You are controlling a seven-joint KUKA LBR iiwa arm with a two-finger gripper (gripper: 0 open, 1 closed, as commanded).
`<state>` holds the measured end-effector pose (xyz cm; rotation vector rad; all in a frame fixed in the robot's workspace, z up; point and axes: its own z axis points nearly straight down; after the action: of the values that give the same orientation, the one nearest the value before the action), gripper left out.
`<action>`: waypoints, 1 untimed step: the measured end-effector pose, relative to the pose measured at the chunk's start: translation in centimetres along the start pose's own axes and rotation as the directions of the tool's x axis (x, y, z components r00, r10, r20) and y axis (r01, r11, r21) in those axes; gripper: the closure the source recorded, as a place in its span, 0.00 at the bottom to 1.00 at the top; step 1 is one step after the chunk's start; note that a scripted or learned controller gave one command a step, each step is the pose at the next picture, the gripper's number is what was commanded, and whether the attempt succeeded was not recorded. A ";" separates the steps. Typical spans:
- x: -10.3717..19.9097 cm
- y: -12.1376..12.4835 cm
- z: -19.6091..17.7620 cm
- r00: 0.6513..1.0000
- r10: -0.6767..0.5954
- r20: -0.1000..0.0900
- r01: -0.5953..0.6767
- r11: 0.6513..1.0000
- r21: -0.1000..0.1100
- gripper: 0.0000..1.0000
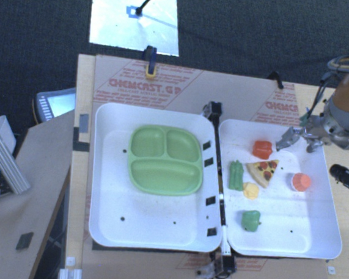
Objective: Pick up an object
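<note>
The right bin holds several toy foods: a red-orange block, a pizza slice, a long green vegetable, a small yellow piece, a green pepper and a salmon-pink round piece. My gripper hangs over the bin's far right part, just right of the red-orange block and beyond the pizza slice. It is open, its fingers spread with nothing between them.
The left bin bears a green divided plate. Black clips line the ridge between the bins. Cardboard lies under both bins, and a bench edge runs along the left.
</note>
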<state>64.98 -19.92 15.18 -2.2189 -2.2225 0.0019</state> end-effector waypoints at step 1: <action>0.3 0.5 6.0 1.000 -0.003 0.001 0.003 1.000 -0.003 0.00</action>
<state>65.44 -19.64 9.18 -2.2171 -2.2283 -0.0001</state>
